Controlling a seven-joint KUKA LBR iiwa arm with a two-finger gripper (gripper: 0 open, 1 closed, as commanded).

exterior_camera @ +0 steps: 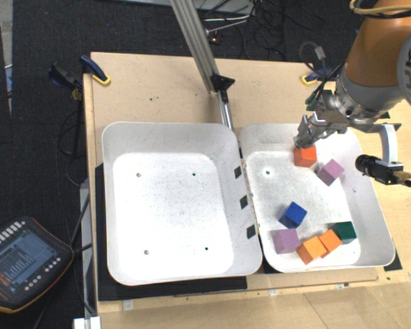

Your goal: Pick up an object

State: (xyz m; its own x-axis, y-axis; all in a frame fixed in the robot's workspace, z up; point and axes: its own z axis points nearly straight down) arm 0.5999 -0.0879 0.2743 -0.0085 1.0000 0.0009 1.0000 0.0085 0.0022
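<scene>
While the grey two-finger gripper (305, 142) hung right over a small orange block (305, 156) in the right white bin (370, 252), I couldn't tell its grip. Six blocks lay there: two orange, two purple, one blue, one green.

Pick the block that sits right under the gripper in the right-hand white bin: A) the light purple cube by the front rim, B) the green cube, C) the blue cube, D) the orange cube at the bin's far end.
D: the gripper hangs directly over the orange cube at the far end of the right-hand white bin; the blue cube lies nearer the front.
</scene>
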